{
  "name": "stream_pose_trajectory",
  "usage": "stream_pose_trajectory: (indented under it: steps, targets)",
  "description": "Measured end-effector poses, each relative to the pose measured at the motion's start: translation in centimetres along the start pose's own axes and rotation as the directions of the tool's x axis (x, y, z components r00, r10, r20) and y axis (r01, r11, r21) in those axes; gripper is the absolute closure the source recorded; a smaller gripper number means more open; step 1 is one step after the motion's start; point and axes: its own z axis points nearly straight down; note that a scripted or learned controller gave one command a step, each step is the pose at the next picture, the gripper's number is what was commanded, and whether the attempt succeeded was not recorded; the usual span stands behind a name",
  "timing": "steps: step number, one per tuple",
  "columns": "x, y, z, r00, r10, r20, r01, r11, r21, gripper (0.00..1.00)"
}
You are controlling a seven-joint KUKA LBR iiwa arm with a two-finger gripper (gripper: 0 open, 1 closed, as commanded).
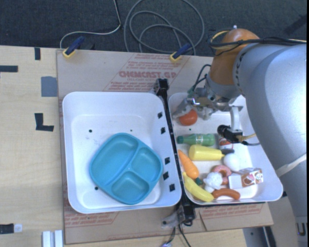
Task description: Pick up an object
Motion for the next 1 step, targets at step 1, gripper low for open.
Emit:
stream_pose_trajectory:
  steps: [1]
  targets:
    - [-0.01,0.0,0.0,1.0,0.0,0.0,0.0,1.0,0.0,0.0]
